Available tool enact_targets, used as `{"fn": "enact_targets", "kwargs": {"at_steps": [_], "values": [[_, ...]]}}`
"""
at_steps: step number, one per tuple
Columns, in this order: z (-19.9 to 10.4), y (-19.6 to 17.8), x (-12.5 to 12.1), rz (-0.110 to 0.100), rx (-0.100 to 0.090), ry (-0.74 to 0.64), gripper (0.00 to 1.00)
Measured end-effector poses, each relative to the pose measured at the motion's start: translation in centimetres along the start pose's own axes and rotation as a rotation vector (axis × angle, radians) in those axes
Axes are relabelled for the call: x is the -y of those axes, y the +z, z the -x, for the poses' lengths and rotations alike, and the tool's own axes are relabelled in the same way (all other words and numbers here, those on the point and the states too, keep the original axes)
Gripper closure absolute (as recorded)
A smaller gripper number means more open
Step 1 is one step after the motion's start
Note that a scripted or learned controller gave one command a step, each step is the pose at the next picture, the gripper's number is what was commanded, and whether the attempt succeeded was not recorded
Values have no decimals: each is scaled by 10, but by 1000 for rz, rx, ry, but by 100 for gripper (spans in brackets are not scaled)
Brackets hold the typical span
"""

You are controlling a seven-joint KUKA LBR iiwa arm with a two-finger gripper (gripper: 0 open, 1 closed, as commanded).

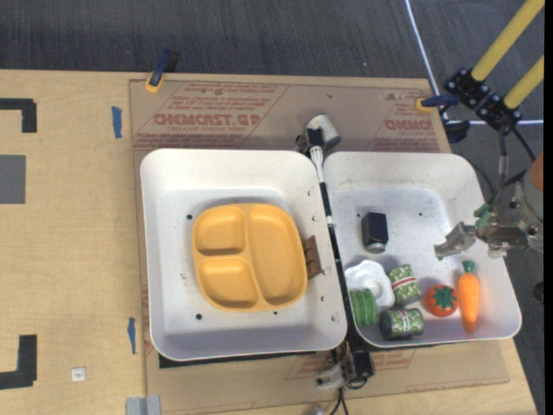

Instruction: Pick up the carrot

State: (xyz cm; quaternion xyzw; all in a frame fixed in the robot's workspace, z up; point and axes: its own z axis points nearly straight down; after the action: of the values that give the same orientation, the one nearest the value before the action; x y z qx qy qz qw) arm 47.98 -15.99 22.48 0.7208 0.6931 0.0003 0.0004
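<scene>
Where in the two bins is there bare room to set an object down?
Right bin: its far floor is bare, above the dark can. Its near edge is crowded: carrot, tomato, small cans. Left bin: the yellow plate takes the middle; bare strips border the walls.

The desk is a pale wood surface with black tape marks near its left edge and short blue tape strips. A brown cardboard sheet printed with red lettering lies flat on it, clamped at its far edge. Two shallow white bins sit side by side on the cardboard, touching: the left bin and the right bin
</scene>
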Motion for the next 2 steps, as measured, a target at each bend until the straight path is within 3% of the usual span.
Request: {"fn": "enact_targets", "kwargs": {"at_steps": [1, 2], "values": [[42, 45, -36, 0, 1, 29, 0], [40, 140, -27, -5, -22, -11, 0]]}}
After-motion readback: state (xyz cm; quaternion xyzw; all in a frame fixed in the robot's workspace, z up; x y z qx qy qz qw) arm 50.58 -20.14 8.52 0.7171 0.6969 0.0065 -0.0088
